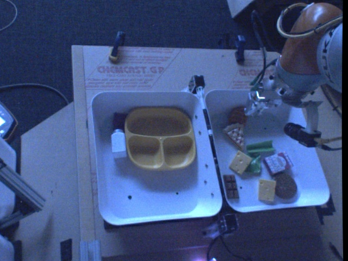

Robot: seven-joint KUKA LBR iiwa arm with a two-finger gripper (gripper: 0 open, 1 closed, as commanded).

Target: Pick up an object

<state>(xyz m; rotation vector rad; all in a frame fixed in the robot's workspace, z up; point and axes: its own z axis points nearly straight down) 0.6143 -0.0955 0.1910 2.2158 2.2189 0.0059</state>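
Dim bluish light covered a cardboard-topped counter (pixel 81 118) printed with pale red lettering, partly readable as "CHCMCAST GR". Two white bins sat side by side on it. In the left bin (pixel 109 200) lay a yellow divided plate (pixel 160 137), with a small white bottle (pixel 118 143) touching its left edge. The right bin (pixel 310 192) held toy foods: a pizza slice (pixel 235 134), green beans (pixel 260 147), two cheese pieces (pixel 240 162), a chocolate bar (pixel 231 186), a brown cookie (pixel 285 187) and a pink-wrapped packet (pixel 278 163). The arm's gripper (pixel 258 103) hung over the right bin's far end, near a dark round item (pixel 237 115). Whether the jaws were wide or narrow could not be told. Black clamps (pixel 117 45) gripped the counter's far edge.
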